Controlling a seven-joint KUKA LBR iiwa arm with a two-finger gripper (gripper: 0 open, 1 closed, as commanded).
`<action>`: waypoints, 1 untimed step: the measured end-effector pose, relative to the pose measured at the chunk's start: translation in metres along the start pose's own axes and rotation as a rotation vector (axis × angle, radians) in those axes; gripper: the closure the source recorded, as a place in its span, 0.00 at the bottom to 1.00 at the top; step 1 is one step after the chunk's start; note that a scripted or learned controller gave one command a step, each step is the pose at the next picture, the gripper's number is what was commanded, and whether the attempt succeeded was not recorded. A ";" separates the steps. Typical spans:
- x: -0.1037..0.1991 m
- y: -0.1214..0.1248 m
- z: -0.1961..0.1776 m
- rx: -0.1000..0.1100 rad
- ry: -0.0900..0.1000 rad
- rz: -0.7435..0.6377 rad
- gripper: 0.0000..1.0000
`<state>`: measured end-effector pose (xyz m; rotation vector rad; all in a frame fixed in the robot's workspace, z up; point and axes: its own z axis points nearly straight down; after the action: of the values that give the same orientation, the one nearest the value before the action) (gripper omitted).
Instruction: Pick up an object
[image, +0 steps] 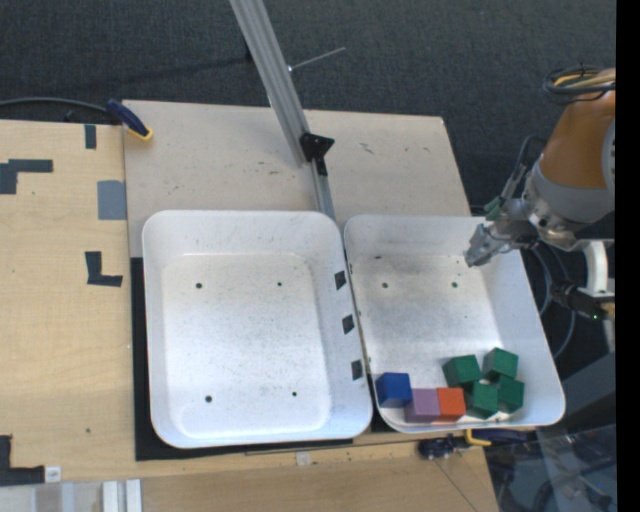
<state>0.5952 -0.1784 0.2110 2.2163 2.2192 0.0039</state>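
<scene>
Blocks are all sitting untouched as far as I can see, so the pick looks like it has not really begun. They are bunched in the right bin (420, 250) down at its five o'clock corner: a blue block (393, 388) at the nine o'clock end of the cluster, a purple block (426, 403) touching it, an orange block (451, 402) just beside that, and a huddle of green blocks (485, 381) towards three o'clock, pressed against the bin's wall. I cannot tell exactly how many green ones there are, since they overlap.

The gripper (478, 248) hangs over the same bin's two o'clock edge, well apart from the cluster, with nothing between its tips. Whether it is open or closed I cannot tell; from this angle it reads as one grey wedge pointing down and to nine o'clock. The arm (575, 150) comes in behind it from three o'clock, orange band showing.

The left bin (160, 240) has no blocks in it.

So, by my reckoning, everything is left to do: travel towards six o'clock along the bin, settle on one block, descend, close on it and lift. The blue one, at the cluster's outer end, looks the easiest to get around.
</scene>
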 end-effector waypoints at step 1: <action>-0.004 -0.005 -0.046 0.001 0.000 0.000 1.00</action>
<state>0.5902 -0.1827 0.2571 2.2169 2.2197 0.0030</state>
